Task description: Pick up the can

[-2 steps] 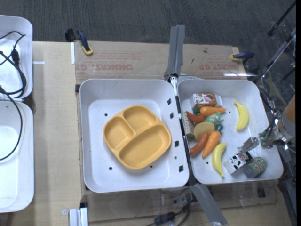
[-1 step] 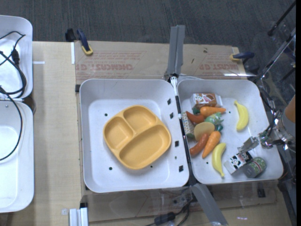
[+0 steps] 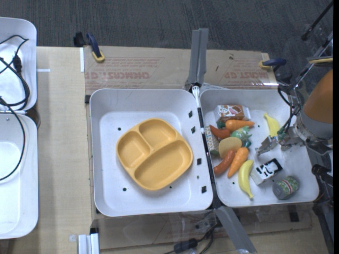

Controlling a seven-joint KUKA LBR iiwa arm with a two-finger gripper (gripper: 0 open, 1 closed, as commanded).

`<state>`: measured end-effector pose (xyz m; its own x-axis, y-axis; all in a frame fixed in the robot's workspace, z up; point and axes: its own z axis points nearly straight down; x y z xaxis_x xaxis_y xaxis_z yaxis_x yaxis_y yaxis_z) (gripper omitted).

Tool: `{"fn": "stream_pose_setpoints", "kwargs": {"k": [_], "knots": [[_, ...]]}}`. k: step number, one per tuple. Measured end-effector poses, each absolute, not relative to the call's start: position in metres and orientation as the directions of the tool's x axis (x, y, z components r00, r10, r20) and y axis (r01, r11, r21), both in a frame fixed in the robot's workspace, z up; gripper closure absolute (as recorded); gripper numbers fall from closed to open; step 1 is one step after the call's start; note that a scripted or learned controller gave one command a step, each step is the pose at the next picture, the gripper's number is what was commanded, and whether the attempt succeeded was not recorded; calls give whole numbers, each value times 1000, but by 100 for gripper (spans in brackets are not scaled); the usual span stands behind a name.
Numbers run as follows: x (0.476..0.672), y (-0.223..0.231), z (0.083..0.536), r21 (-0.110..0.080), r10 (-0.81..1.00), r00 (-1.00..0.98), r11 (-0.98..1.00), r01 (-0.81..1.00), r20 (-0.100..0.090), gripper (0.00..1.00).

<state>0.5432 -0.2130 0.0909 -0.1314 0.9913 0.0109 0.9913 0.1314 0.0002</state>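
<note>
Can (image 3: 286, 187) lies, seemingly tipped, in right bin (image 3: 312, 192) corner.

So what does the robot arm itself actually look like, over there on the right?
The arm is bulky and rounded, with an orange band above grey metal near the wrist. Thin dark cables loop alongside it. At its end is a small silvery-grey two-finger gripper, made of angular metal pieces, far slimmer than the arm behind it. I can make out no markings on it.
</note>
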Motion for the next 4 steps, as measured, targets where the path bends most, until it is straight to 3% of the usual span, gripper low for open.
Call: {"fn": "stream_pose_setpoints", "kwargs": {"k": [1,2,3,4], "knots": [[480,-217,92,5,944,-329,328,944,4,0],[487,-218,106,21,945,-327,327,945,-10,100],[479,-222,228,1,955,-295,295,955,-2,100],[479,-222,228,0,955,-295,295,956,-2,0]]}}
